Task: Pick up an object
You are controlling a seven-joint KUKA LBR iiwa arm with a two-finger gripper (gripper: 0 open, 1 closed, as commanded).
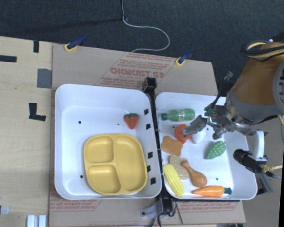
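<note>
My gripper (207, 130) hovers over the middle of the right bin (239, 179), its two fingers spread open with nothing between them. The left finger (196, 125) reaches down beside a red tomato (181, 132). The right finger (217, 133) hangs just above a green knobbly vegetable (216, 149). A green bottle (178, 115) lies at the back left of this bin. An orange bread slice (171, 146), a chicken drumstick (194, 174), a corn cob (173, 180) and a carrot (209, 191) lie toward the front.
The left bin (67, 129) holds a yellow divided plate (114, 163) and a strawberry (130, 119) near the wall shared by the two bins. The arm's orange wrist band (257, 80) rises at the right. A black fitting (248, 160) sticks out over the right bin's right wall.
</note>
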